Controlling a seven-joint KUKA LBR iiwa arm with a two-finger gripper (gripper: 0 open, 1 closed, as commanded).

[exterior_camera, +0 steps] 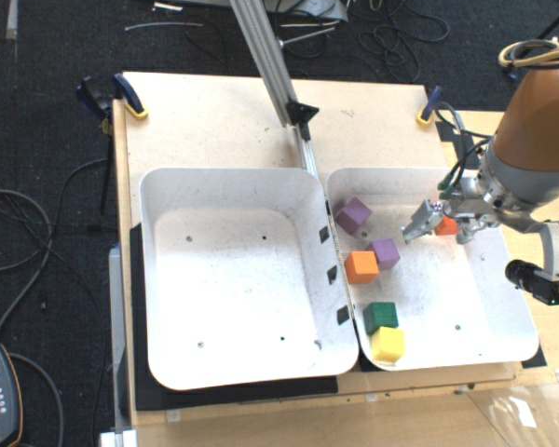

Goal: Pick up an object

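The arm enters from 3 o'clock and its gripper hangs over the upper part of the right bin, toward 1 o'clock of that bin's floor. Two grey fingers splay apart, one pointing toward 9 o'clock, the other toward 5 o'clock, and a small orange-red block sits between them; whether the pads press on it or merely straddle it I cannot tell, so the pincer's state stays undecided.

The other blocks cluster along the right bin's 9 o'clock side, close to the wall shared with the left bin. A purple cube lies uppermost, tilted. At its 5 o'clock a second, smaller purple cube touches an orange cube on its 8 o'clock side. Further toward 6 o'clock a green cube rests against a yellow cube, which sits near the bin's lower rim.

A slanted aluminium rail runs from 12 o'clock down to the seam between the two bins
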